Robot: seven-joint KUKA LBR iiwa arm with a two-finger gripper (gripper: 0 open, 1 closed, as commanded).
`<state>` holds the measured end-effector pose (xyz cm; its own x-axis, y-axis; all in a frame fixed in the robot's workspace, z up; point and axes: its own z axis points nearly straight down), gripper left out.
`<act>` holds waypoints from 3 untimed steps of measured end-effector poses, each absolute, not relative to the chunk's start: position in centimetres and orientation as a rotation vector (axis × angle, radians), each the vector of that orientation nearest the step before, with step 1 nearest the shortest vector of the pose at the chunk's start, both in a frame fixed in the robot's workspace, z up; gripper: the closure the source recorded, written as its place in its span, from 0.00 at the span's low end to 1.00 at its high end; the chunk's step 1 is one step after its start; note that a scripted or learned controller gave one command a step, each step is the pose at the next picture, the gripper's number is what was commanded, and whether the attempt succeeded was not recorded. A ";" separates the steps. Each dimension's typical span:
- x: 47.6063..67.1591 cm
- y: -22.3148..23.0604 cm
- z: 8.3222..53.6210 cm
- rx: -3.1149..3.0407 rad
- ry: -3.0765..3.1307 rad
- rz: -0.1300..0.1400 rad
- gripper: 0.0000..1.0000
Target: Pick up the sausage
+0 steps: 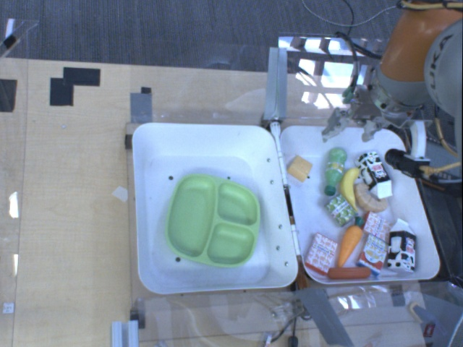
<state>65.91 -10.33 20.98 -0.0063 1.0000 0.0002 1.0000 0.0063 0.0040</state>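
The grey arm with its orange band reaches in over the far right corner of the pale wooden counter [72, 194]; its two-finger gripper [352, 123] hangs spread open and holding nothing, above the far edge of the right-hand shallow white bin [432, 255]; the reddish-brown plastic sausage [349, 272] lies flat along that bin's near rim, well apart from the gripper, just beside the tip of an orange toy carrot [349, 243] and a small red-and-white carton [322, 251]; further back in the same bin sit a green bottle [333, 168], a yellow banana [349, 185], a pale yellow cheese cube [299, 168] and two black-and-white cow-print milk cartons [375, 173]; the left-hand white bin [148, 150] carries a light green divided plate [213, 220] lying flat near its middle.
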 end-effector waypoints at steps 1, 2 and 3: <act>67.0 -3.7 18.7 1.679 2.649 0.006 0.00; 63.9 1.8 18.7 1.093 2.938 0.006 0.00; 61.5 8.5 18.7 0.476 3.098 0.006 0.00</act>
